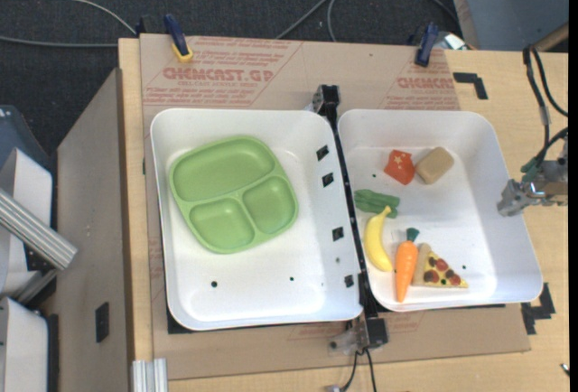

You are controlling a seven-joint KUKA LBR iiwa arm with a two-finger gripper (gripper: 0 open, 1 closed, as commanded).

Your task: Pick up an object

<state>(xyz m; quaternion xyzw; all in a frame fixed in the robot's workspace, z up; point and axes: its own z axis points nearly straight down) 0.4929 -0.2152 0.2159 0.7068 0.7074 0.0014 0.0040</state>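
You've got two white bins side by side on the bench (226, 340). The left bin (181, 291) carries a green divided plate (233, 193), three compartments, sitting toward the bin's upper left w/ nothing in it.

The pickable stuff is all in the right bin (492, 237), mostly its left half. Near the top: a red block (400, 167) just beside a tan block (434, 164), the two look to be touching or nearly so. Below them, by the divider between the bins, a green pepper-like piece (376, 200) (shape's too small to name for sure). Its lower end meets the top of a yellow banana (377, 241), which runs down along the divider. Right of the banana stands a carrot (406, 268), orange w/ a green top, pointing down toward the bin's near rim. A pizza slice (440, 271) lies just beside the carrot on its right, touching or about to.

The gripper (526, 193) is at the right bin's right rim, outside the cluster and well apart from every object. Its end is small and partly cut off at the view's edge, so you can't tell whether the fingers are spread or pressed together; nothing visible between them.
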